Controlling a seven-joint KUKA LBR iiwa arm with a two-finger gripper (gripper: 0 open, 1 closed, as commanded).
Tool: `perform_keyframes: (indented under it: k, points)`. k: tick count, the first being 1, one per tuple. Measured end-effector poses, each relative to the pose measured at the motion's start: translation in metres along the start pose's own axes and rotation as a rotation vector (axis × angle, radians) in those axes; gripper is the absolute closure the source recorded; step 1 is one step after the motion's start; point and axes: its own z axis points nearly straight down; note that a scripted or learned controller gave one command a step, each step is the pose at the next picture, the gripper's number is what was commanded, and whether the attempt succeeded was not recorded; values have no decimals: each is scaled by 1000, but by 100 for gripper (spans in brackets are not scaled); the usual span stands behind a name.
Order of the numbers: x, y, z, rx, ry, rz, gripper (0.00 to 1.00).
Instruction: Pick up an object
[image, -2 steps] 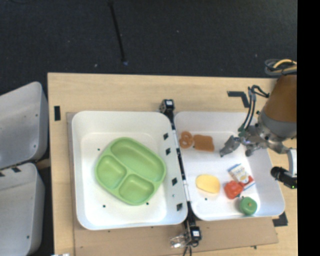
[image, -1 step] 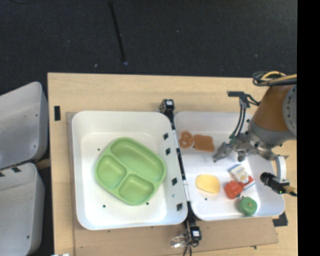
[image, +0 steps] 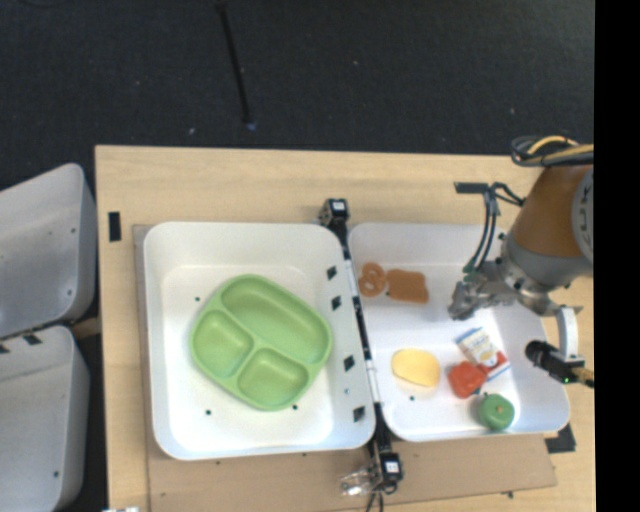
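The right bin (image: 430, 245) holds several small items. A brown pretzel-like piece (image: 373, 280) lies beside a tan bread-like piece (image: 407, 286) near its left side. A yellow lemon-shaped item (image: 416, 368) sits lower, with a red item (image: 466, 379), a small white and blue carton (image: 481, 347) and a green apple (image: 495, 411) to its right. My gripper (image: 466, 303) hangs over the bin's right half, just above the carton and right of the bread-like piece. Nothing shows between its tips.
The left bin (image: 170, 420) bears a green three-compartment plate (image: 261, 341). A divider with black clips (image: 352, 330) separates the bins. The arm's orange wrist band (image: 553, 210) and cables stand over the right bin's far right corner. White chair-like shapes (image: 40, 260) sit off the bench's left.
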Motion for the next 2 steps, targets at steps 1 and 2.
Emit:
perform_keyframes:
  k: [1, 2]
  points:
    - [-7, -2, -45, -1, 0, -1, 100]
    - [0, 2, -105, -3, 0, -11, 100]
